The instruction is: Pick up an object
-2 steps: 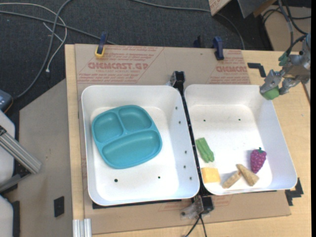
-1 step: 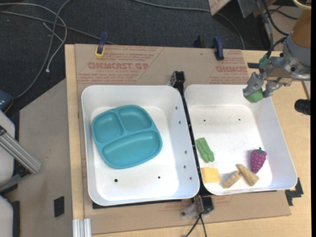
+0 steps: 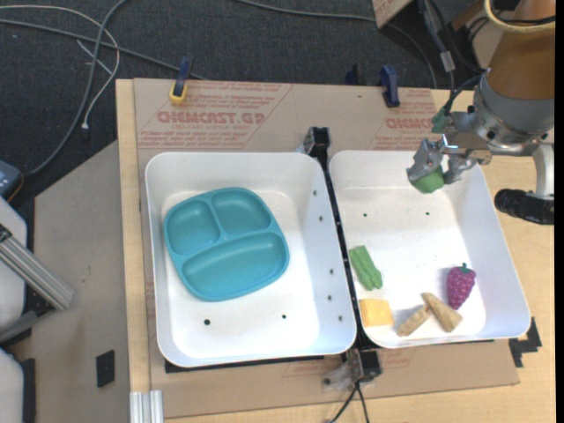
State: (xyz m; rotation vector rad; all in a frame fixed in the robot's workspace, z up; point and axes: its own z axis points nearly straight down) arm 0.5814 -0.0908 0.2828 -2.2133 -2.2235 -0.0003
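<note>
From the camera above the bench, the gripper [image 3: 434,167] hung over the far part of the right bin [image 3: 493,236], its fingers closed around a small green object [image 3: 429,181] lifted clear of the bin floor. Near the front of the same bin lay a green pickle-like piece [image 3: 366,267], a yellow cheese block [image 3: 376,312], two tan sticks [image 3: 429,314] and a purple grape bunch [image 3: 460,285]. The left bin [image 3: 167,324] held a teal divided plate [image 3: 227,242]. The pick seemed nearly done, at the lift stage; the next move likely called for raising steadily while keeping the grip firm, since the small piece could slip.
</note>
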